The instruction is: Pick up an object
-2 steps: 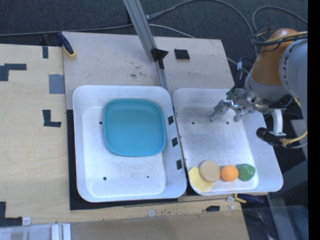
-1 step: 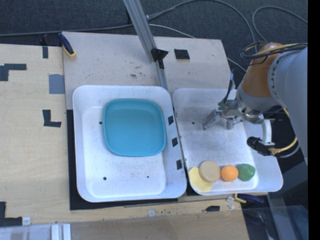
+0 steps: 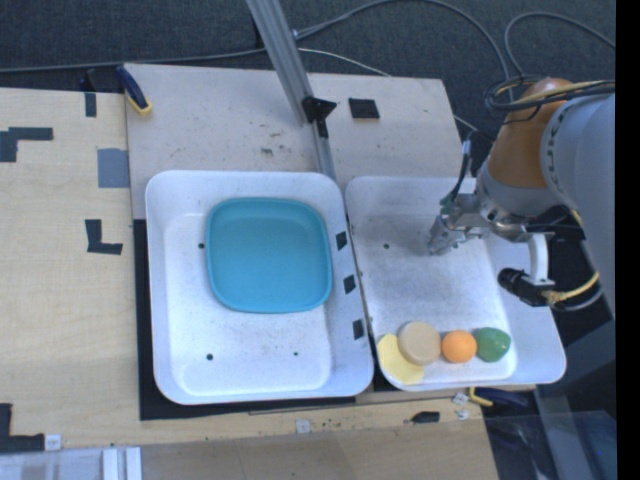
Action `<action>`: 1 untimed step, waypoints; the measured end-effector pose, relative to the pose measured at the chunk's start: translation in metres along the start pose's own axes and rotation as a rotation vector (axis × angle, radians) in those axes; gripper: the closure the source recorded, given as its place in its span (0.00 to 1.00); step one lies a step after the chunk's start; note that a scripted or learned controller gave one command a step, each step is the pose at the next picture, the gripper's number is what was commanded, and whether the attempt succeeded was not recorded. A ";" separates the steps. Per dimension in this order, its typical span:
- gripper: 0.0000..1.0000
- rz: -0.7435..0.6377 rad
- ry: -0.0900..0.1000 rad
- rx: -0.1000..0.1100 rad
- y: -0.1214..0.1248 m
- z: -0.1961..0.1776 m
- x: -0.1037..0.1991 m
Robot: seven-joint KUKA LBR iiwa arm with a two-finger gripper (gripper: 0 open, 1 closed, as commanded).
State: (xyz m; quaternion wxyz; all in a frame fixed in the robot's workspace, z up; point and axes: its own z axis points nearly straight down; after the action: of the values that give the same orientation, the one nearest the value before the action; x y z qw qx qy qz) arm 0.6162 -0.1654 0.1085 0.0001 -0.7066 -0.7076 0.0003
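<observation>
Overhead slanted view of a bench (image 3: 60, 298) carrying two shallow white bins side by side. Nearest the camera, along the front wall of the right bin (image 3: 520, 368), four small objects lie in a row: a yellow piece (image 3: 392, 365) at the left, partly covered by a tan disc (image 3: 419, 343) that rests on it; just beside the disc an orange ball (image 3: 459, 347); and touching the ball on its right a green object (image 3: 492, 344). All four rest on the bin floor, free of the arm. The left bin (image 3: 180, 358) holds a blue square plate (image 3: 268, 254) lying flat near its centre, with bare floor in front of it. Farther back in the right bin, the pincer (image 3: 440, 243) points down at the speckled floor, well apart from the row of objects; nothing shows between its fingertips, and whether they stand apart or together cannot be told. Above it the grey arm (image 3: 585, 168) with its orange band (image 3: 520, 148) enters from the right. Behind the bins, a slanted metal pole (image 3: 290, 58) crosses a pale board (image 3: 220, 118). Black cables (image 3: 420, 8) curve over the dark floor at the far edge.
</observation>
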 end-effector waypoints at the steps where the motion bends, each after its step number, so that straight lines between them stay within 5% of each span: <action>1: 1.00 0.001 -0.001 -0.004 -0.005 -0.044 -0.001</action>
State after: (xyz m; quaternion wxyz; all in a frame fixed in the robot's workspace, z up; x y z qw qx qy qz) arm 0.6117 -0.1661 0.1521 -0.0015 -0.7070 -0.7072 -0.0009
